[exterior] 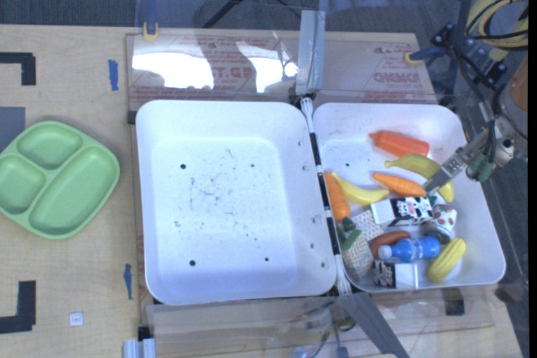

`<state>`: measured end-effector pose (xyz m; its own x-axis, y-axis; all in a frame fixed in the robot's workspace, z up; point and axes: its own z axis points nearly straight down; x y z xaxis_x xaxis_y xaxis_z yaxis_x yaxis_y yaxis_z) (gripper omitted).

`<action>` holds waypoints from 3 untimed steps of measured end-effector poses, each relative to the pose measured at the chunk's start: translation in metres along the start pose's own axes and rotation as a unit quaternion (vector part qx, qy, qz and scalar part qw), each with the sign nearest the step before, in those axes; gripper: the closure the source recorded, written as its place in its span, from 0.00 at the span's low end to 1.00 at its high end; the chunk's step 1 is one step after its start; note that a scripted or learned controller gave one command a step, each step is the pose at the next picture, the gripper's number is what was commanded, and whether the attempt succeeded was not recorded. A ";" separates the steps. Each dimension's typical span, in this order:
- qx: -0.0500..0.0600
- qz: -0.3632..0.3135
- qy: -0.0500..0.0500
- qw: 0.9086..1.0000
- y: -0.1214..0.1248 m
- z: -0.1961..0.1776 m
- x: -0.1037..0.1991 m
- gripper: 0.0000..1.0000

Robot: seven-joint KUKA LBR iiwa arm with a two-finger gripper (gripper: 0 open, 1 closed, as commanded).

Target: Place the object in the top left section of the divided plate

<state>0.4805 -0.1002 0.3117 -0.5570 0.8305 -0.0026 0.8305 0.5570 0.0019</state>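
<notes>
A light green divided plate [110, 163] lies on the wooden bench at the far left, outside the bins. Its top left section [50, 143] holds nothing. The right bin [480, 218] contains several toy foods: an orange-red piece [400, 143], a yellow banana [414, 166], a small carrot [398, 182], another banana [359, 191] and a blue bottle [415, 250]. My gripper [439, 178] reaches in from the right and hangs low over the right bin, just beside the upper banana and above a black-and-white patterned piece [411, 208]. I see nothing held in it.
The left bin [159, 126] is a bare white tray between the plate and the right bin. A yellow oval toy [447, 258] and an orange carrot [336, 197] also lie in the right bin. Clear panels stand behind both bins. Cables and stands crowd the far right.
</notes>
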 end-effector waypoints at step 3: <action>0.004 0.409 0.003 0.912 -0.042 0.152 -0.058 1.00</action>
<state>0.4783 -0.1720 0.1596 0.2495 0.9684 0.0014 0.9683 -0.2495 -0.0058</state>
